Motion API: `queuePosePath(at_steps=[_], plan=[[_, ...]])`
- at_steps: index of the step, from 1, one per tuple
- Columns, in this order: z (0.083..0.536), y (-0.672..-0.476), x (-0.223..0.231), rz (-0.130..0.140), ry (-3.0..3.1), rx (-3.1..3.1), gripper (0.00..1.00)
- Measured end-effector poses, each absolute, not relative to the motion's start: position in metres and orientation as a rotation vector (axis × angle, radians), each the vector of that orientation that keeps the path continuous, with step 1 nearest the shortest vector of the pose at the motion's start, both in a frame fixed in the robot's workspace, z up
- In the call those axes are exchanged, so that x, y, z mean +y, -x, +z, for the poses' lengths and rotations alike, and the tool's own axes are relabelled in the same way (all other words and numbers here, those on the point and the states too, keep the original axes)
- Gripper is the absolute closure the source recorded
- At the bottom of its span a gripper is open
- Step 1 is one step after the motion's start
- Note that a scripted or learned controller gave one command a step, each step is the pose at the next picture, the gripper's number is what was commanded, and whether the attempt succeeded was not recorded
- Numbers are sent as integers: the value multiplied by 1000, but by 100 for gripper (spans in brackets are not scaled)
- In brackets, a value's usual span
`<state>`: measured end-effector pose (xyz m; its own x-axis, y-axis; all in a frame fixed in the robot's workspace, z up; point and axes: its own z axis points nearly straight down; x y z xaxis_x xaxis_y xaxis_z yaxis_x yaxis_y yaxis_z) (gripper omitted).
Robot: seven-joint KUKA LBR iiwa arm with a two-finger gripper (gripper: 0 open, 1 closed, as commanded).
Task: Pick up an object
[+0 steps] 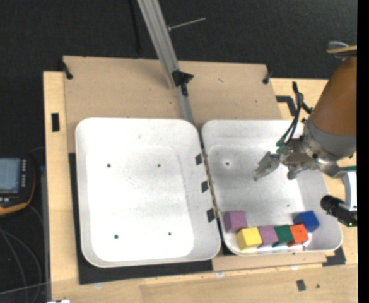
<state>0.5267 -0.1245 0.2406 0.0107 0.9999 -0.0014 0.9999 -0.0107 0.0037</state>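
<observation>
Behind orange block [299,233], green block [284,234] half-hidden.

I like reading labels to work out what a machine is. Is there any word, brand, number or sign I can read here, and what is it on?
No text can be read in this view.
Handheld device with a screen, left of the bench: the screen glows, but whatever it shows is too small and blurred to read.
Coloured blocks in the right bin: plain faces, no markings.
Left bin: a few dark dots, no writing.
</observation>
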Motion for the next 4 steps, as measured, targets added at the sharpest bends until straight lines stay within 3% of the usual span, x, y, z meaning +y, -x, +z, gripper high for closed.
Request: queuePosePath(at_steps=[2, 3, 4], plan=[[241, -527, -125, 3, -2232, 2204, 0], [252, -528, -126, 6, -2231, 2198, 100], [241, -517, -50, 2, -2213, 2233, 100]])
